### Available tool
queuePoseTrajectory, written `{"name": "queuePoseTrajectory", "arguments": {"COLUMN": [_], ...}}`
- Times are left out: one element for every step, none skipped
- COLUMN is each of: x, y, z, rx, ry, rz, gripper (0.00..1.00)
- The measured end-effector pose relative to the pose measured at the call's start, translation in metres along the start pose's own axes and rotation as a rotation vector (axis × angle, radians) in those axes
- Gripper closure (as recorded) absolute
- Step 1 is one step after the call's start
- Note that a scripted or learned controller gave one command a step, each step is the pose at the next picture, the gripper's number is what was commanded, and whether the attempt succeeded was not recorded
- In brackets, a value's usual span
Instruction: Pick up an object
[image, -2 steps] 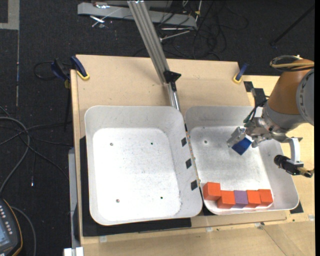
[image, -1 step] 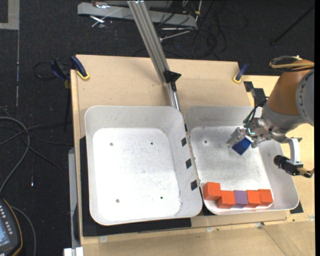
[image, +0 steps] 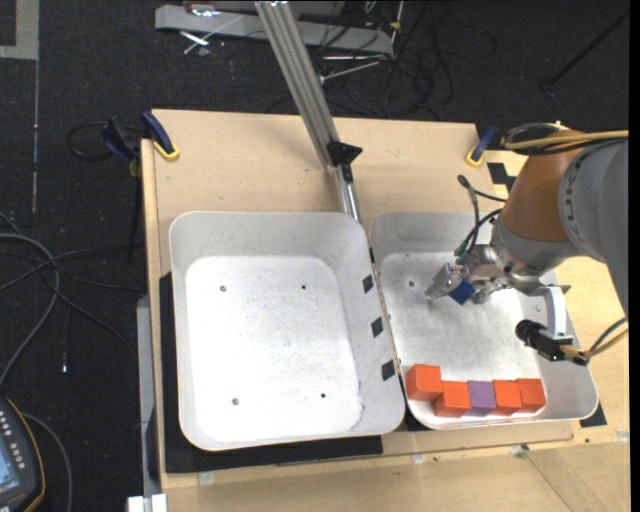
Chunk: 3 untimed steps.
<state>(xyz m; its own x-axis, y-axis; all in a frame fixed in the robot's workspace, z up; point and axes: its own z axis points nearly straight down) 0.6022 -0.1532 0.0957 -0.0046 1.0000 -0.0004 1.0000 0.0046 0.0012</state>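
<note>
The gripper (image: 452, 285) hangs over the right bin (image: 420, 235) with its jaws clamped on a small blue object (image: 460, 293) – the pick looks made, block row (image: 478, 395) lying at six o'clock – so next comes a clean, steady lift.

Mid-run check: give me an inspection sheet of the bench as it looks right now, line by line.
Surface: tan bench bearing two shallow white bins; left bin, right bin.
Job's things: row of blocks along the right bin's near edge, orange blocks with a purple block among them; small blue object at the gripper tip.
Clutter: nothing seen in the bins besides the blocks.
Grippers: gripper low over the right bin's middle; grasp cannot be judged.
Cables: wires looping at the wrist; black cables on the floor.
Surroundings: clamps at the bench's far corners, metal pole leaning across.
</note>
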Motion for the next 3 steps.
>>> {"name": "queuePoseTrajectory", "arguments": {"x": [0.038, 0.046, 0.046], "y": [0.018, 0.044, 0.044], "z": [0.000, 0.000, -0.010], "rx": [-0.001, -0.003, -0.001], "ry": [-0.001, 0.000, -0.001], "rz": [-0.002, 0.001, 0.000], "gripper": [0.00, 0.00, 1.00]}}
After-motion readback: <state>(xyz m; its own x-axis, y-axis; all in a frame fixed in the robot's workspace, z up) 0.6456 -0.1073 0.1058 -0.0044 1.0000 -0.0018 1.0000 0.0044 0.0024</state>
